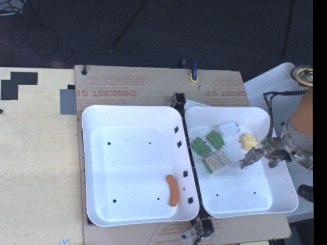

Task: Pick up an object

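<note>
Lowest in the frame, an orange sausage-shaped toy (172,190) lies alone near the bottom right corner of the left bin (97,137), close to the wall it shares with its neighbour. Both shallow white bins sit side by side on a sheet of printed cardboard (127,86) laid over the table (36,162), an arrangement that probably keeps loose items corralled for the arm working from the right of the frame. Most candidates for picking are clustered in the upper half of the right bin (240,203): two green leafy pieces (207,143), a speckled block (216,162) just below them, a pale translucent item (229,129) near the top, and a yellow corn-like toy (249,141). At the right bin's right side, the gripper (251,158) hangs low just below the yellow toy, apparently lined up for a try at that cluster. Nothing is seen between its fingers, and whether they are spread or pressed together cannot be told from this angle.
</note>
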Controlling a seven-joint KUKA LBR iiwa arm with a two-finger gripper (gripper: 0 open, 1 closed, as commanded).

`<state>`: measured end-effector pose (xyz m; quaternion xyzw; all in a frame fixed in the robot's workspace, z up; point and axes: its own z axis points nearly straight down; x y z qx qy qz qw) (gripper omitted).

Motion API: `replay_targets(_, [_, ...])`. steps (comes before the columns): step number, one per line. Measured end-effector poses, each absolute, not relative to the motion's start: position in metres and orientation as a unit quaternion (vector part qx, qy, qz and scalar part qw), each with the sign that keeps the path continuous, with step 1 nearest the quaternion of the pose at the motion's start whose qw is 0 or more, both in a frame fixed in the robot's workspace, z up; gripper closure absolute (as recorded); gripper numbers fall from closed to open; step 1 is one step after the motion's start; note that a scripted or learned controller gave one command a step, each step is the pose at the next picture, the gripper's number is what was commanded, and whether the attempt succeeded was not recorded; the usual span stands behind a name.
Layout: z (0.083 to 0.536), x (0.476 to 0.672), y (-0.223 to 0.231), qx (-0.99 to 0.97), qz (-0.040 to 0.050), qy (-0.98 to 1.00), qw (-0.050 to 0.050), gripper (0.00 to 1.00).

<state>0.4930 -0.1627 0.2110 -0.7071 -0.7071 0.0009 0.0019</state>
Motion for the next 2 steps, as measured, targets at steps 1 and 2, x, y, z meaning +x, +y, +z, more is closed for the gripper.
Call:
replay_targets(1, [0.221,0.493,-0.164,-0.707,0.0013,-0.707,0.003,1.00])
replay_targets(2, [0.208,0.478,-0.215,-0.708,0.0015,-0.706,0.002,1.00])
